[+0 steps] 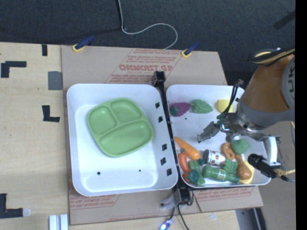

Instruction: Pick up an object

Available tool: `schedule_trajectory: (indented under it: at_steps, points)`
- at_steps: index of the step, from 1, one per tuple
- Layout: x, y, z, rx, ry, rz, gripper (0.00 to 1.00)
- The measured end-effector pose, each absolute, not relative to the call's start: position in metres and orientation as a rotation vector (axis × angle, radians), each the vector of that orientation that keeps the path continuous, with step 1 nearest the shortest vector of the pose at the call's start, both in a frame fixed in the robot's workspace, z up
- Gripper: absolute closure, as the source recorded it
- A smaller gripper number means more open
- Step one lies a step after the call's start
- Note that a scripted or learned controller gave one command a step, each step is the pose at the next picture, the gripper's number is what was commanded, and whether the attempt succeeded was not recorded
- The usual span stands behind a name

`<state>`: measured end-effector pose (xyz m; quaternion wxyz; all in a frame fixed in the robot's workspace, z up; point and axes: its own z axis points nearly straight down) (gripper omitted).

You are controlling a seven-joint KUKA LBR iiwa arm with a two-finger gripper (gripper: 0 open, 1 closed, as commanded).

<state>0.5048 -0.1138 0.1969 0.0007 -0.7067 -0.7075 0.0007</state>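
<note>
Honestly the carrot [187, 148] looks light, hard, slick plastic, so grab mid-body imo; gripper [207, 132] seems spread, holding nothing.

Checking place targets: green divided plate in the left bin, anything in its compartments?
Empty. The green divided plate lies flat in the left bin, and all three compartments show bare green, with no items in them.

green divided plate [120, 127] in a white bin [76, 143]; orange carrot [187, 148], purple eggplant [180, 109], yellow lemon [223, 104].
</note>
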Motion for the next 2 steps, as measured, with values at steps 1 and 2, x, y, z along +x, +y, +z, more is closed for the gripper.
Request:
schedule_trajectory:
  at_steps: [1, 2]
  points:
    - [0.483, -0.020, 0.233, -2.207, -2.232, -0.003, 0.00]
    - [0.484, 0.043, 0.315, -2.211, -2.235, -0.011, 0.00]
